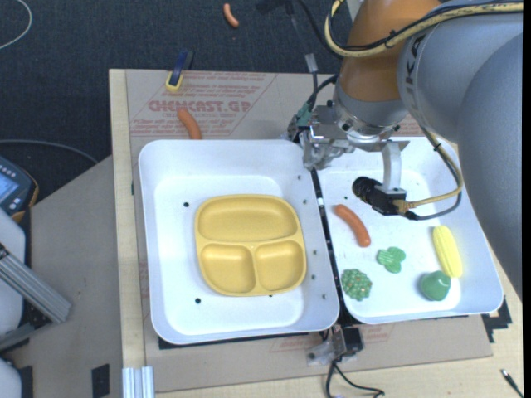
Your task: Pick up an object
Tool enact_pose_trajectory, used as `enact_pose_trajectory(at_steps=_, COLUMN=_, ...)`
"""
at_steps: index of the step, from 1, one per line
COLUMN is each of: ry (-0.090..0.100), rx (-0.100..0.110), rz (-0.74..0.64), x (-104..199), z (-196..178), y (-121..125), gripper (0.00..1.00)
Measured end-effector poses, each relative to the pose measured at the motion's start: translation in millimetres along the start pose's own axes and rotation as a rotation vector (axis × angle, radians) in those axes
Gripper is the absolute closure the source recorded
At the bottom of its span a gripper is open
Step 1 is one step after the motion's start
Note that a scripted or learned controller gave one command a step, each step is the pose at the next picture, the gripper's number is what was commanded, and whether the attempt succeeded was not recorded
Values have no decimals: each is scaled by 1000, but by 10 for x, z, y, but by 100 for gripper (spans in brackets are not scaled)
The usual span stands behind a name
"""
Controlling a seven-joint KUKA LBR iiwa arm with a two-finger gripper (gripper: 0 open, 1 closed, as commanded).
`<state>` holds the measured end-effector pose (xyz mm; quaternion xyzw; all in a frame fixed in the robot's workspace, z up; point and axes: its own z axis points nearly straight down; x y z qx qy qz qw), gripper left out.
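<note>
While the gripper (320,151) hangs over the far edge of the right bin (415,303), close to the divide between the two bins, nothing shows in its grasp, and whether it is spread or closed I cannot tell. The loose things lie in that right bin: an orange toy sausage (352,225) sits nearest the gripper, slanted, just beside the inner wall. Toward the near edge lies a dotted green piece (357,283), with a small leafy green piece (391,259) beside it. Further right is a yellow corn cob (446,250), lying lengthwise, and a rounded green piece (435,286) sits just at its near end. A black part on a yellow cable (378,196) hangs beneath the wrist, above the bin floor.

The left bin (166,222) holds a yellow divided tray (249,243). Beyond the bins, on the bench's cardboard sheet (249,98), lie a second orange sausage (190,123) and a blue and yellow tool (177,71).
</note>
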<state>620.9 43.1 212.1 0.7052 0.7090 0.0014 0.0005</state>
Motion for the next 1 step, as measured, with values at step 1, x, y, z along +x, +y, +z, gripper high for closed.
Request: enact_pose_trajectory(at_steps=1, ry=1, rx=-1, rz=0, x=486, z=-181, y=-104, gripper=100)
